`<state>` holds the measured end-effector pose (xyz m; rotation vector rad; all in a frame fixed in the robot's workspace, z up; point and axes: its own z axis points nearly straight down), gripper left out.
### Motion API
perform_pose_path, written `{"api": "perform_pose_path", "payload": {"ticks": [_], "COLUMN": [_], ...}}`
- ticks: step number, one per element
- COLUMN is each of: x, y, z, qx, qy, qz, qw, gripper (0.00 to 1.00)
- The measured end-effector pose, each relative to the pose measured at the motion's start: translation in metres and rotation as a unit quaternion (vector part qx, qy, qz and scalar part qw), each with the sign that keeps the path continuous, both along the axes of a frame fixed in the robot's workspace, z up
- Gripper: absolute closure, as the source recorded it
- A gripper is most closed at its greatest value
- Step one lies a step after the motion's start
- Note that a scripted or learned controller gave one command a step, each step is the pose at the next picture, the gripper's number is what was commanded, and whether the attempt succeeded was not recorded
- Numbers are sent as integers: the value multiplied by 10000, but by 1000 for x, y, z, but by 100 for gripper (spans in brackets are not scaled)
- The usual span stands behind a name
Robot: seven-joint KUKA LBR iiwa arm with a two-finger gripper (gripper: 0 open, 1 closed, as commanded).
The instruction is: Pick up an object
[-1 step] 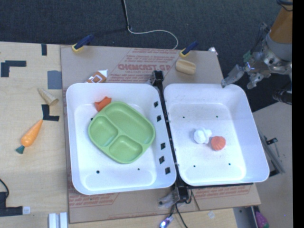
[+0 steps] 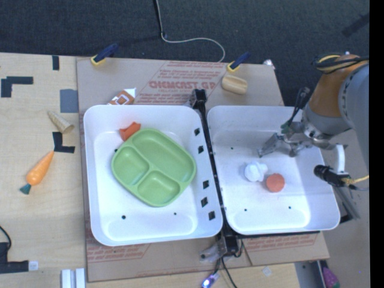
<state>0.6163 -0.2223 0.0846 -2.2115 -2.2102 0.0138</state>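
Observation:
In the right bin (image 2: 240, 215) lie a small white object (image 2: 255, 172) and, touching it on the right, a round orange-red object (image 2: 275, 182). My gripper (image 2: 280, 149) hangs over the back of that bin, a little behind and to the right of both objects. It is open, its fingers (image 2: 267, 148) spread apart with nothing between them. The left bin (image 2: 150, 230) holds a green divided plate (image 2: 154, 166) with a small orange piece (image 2: 129, 130) at its back edge.
Outside the bins, a toy carrot (image 2: 39, 168) and a tan cone (image 2: 60, 122) lie on the bench at the left. A bread-coloured bun (image 2: 234, 84) and a small orange-white packet (image 2: 123, 98) sit behind the bins. Black clips line the divider (image 2: 207, 161).

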Motion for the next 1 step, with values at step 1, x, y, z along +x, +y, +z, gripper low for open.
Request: {"api": "perform_pose_path", "payload": {"ticks": [1], "x": [-50], "y": [-2], "z": [0], "qx": [-28], "qy": [-78], "qz": [3], "qw": [10000], "gripper": [0]}}
